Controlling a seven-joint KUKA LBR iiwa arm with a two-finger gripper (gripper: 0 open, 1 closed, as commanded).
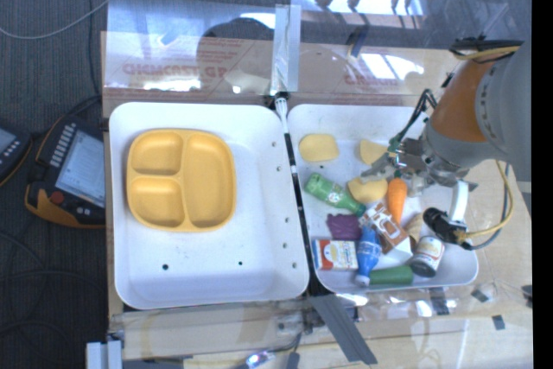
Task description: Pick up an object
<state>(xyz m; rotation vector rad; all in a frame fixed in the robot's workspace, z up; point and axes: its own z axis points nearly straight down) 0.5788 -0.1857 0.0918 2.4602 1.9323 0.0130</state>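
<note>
We see the arm (pixel 484 112) reaching in from the right of the frame, its orange band at the upper right, and its gripper (pixel 399 158) lowered over the right-hand bin (pixel 467 272). The gripper sits just above the orange carrot (pixel 396 200), whose upper end lies right below the metal of the hand; we cannot tell whether they touch, nor whether the hand is open or closed, since its tip is hidden among the clutter.

Close by the gripper, to its left, lies a pale yellow piece (pixel 372 151), and a little lower a second yellow piece (pixel 367 189) touches the carrot's left side. Further left, near the bin's upper left, a yellow round chip-like item (pixel 318 148) lies apart from the hand. A green bottle (pixel 333 194) lies tilted below it, and a purple item (pixel 344 226) sits lower still. Near the bottom edge we see a small white and red carton (pixel 338 254), a blue bottle (pixel 368 252) lying aslant, a snack packet (pixel 388 226) under the carrot's tip, a dark green item (pixel 393 276) along the rim, and a small can (pixel 427 254) at the lower right.

In the left-hand bin (pixel 259 272) a yellow divided plate (pixel 181 179) lies well apart from the hand.
</note>
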